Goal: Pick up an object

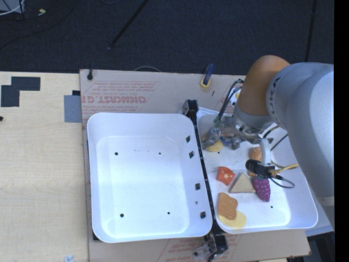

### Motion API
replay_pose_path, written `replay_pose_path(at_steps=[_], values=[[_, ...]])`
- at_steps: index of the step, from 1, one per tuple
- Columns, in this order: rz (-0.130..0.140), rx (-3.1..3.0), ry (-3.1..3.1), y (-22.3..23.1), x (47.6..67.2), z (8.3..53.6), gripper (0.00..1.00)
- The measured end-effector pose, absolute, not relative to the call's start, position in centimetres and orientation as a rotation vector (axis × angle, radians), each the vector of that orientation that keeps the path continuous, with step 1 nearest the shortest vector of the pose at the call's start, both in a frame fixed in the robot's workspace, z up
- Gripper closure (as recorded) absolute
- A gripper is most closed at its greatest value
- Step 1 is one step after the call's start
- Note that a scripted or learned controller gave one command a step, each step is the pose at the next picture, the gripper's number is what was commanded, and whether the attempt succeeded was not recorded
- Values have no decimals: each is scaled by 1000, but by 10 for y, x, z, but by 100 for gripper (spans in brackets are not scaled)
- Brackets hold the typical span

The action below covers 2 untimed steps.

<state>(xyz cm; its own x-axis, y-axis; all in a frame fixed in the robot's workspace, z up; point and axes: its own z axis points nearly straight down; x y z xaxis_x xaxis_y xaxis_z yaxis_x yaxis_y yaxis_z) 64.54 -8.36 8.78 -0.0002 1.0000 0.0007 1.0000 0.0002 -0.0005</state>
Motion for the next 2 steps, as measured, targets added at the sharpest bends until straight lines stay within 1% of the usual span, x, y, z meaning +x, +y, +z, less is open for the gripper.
replay_pose_path(at_steps=[1,2], values=[[2,-2221,-2216,-84,643,98,100],[-5,-2220,-2228,8,645,193,100]])
